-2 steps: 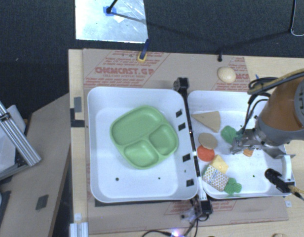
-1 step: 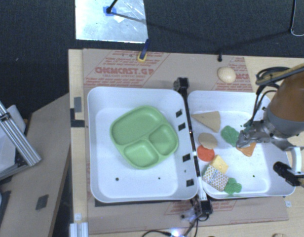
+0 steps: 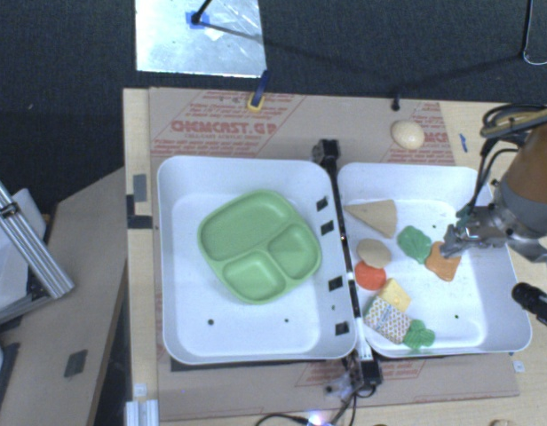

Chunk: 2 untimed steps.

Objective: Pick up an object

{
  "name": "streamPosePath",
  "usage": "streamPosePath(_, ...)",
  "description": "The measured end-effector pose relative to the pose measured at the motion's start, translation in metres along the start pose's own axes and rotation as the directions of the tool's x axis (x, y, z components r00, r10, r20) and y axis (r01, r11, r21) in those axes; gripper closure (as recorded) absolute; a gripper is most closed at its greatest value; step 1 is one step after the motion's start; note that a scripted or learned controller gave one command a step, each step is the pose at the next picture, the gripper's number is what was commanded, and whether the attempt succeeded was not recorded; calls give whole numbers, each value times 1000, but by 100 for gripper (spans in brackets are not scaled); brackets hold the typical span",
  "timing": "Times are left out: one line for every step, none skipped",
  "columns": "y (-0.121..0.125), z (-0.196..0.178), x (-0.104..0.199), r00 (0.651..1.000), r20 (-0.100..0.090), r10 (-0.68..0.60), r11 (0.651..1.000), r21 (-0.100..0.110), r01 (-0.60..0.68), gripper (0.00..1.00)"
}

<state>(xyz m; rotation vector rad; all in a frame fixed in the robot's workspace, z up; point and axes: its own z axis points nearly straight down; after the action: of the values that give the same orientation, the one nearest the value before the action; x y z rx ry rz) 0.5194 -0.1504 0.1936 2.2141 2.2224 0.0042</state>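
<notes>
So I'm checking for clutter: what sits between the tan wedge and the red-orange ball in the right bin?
In the camera view, a beige oval piece lies between the tan wedge and the red-orange ball, touching the ball.

Arm (image 3: pixel 531 180) cut off by the right edge above the wrist. Gripper (image 3: pixel 457 238) overlaps the orange piece (image 3: pixel 444 264), hiding its upper part; grip cannot be judged. Metal frame (image 3: pixel 20 247) cut off at left. Patterned block (image 3: pixel 389 322): print too small to read.
</notes>
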Motion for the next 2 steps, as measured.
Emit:
streamPosePath(2, -33, 0, 1000, 0, -1, 1000, 0, 1, 100)
streamPosePath(17, -25, 46, 1000, -2, -5, 1000, 2, 5, 100)
